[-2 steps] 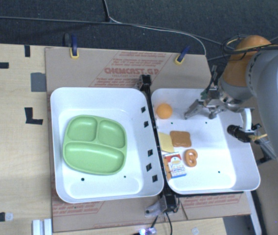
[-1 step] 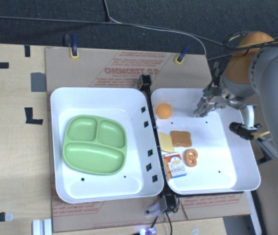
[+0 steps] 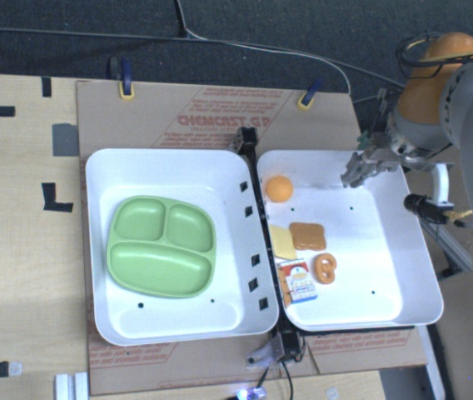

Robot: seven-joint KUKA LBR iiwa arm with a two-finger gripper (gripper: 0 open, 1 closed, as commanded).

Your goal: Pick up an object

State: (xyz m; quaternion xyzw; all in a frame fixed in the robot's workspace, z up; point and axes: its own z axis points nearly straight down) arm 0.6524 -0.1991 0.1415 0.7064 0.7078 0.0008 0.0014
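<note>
Orange ball [image 3: 279, 189]: lies in the right bin [image 3: 386, 257], near its left wall and toward the far end. Judged light, rigid and smooth; likely to roll if nudged. Best taken across its widest part from straight above.
Toast [image 3: 307, 236]: flat brown slab, nearer the camera than the ball, its left edge touching the cheese [image 3: 281, 242]. Judged light and stiff; too low for an easy pinch except across its edges.
Pretzel [image 3: 325, 267]: small orange loop, just right of the carton [image 3: 298, 282]. Judged light and rigid; the open loop offers a finger hold.
Carton: small, printed, lying flat. Judged light and crushable; take across the narrow sides.
Gripper [image 3: 355, 173]: over the far right part of the right bin, well apart from all items, nothing between its fingers. Whether the fingers are open or closed cannot be told at this size.
Left bin [image 3: 103, 173]: holds a green tray [image 3: 161, 246].
Risk: the clustered flat items may shift together.
</note>
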